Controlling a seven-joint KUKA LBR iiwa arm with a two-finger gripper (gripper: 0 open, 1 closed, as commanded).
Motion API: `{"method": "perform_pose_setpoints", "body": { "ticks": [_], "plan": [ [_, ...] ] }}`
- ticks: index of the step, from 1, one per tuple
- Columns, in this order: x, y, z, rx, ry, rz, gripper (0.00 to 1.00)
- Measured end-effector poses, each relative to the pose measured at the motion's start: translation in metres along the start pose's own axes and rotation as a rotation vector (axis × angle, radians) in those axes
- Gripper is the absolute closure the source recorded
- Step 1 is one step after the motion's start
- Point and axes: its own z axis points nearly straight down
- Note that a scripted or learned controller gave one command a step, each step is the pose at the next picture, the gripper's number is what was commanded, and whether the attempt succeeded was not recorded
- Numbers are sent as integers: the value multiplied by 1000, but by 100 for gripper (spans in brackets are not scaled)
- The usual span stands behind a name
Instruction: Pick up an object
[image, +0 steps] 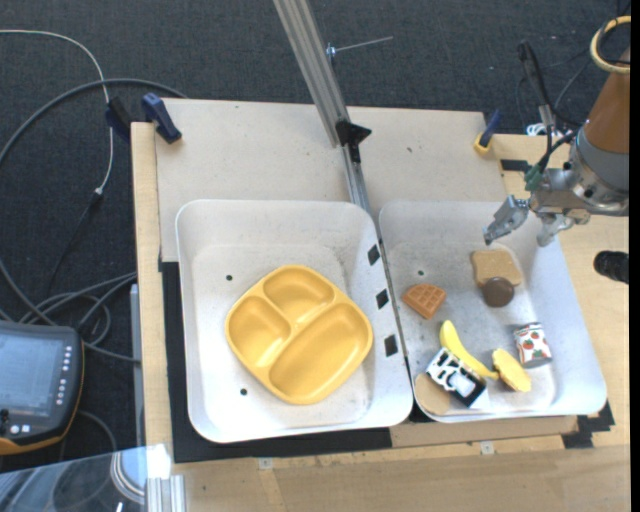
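Observation:
My gripper (526, 224) hangs over the back right part of the right bin (400, 225), its two fingers spread apart with nothing between them. Just below it lies a tan slice of toy bread (495, 264) with a brown round piece (497, 291) at its front edge. A small waffle (425, 299) sits toward the bin's left. Near the front lie a banana (460, 350), a yellow lemon-like piece (511, 370), a small white carton with red and green print (533, 345), and a black-and-white item (455, 378) on a tan disc.
The left bin (200, 240) holds a yellow divided plate (299, 333). A metal rail (318, 70) slants down between the bins. Blue clamps (160, 116) sit at the bench's back corners. Cables and a pendant (35, 380) lie off the bench at left.

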Motion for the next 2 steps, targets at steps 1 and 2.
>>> {"method": "perform_pose_setpoints", "body": {
  "ticks": [1,2],
  "plan": [
    [82,41,25,-3,1,-9,0],
    [84,54,37,-3,-3,-1,0]
  ]
}}
